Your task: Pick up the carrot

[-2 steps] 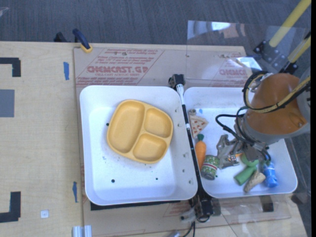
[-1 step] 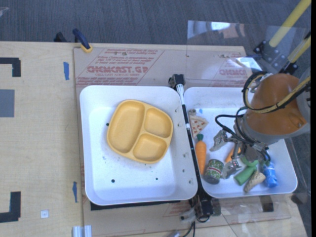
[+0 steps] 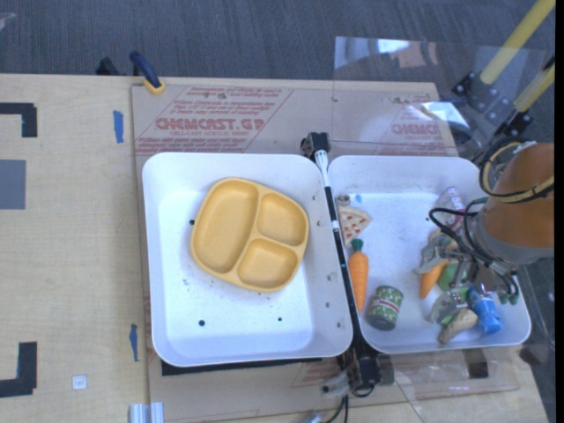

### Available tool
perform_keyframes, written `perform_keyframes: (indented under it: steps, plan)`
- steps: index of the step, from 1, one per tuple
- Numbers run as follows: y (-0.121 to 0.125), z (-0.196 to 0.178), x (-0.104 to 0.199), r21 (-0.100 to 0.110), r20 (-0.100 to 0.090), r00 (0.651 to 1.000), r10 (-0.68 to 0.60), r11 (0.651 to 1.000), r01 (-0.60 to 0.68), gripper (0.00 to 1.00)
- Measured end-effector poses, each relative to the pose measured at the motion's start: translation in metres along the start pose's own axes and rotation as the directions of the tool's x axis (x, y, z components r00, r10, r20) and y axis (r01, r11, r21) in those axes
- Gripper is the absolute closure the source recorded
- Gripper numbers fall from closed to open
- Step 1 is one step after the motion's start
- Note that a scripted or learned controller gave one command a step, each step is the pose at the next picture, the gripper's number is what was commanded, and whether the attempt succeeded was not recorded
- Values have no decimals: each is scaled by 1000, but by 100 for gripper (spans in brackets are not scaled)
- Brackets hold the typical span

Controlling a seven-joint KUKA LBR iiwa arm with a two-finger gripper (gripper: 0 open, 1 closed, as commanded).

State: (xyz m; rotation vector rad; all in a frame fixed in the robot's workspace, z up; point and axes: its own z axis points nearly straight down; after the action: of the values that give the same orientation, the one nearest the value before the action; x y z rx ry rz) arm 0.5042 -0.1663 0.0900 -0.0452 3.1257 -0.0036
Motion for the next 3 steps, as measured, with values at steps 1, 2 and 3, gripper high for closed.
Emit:
perform_keyframes:
  steps: [1,2,3]
  plan:
    - [0,-13,-5,4,14,1000,-2,1000,2,100]
    - [1,-12,-4,3,12,1000,-2,1000,2,0]
    - [21,0,-20,2,-2,996,92,996,-92,0]
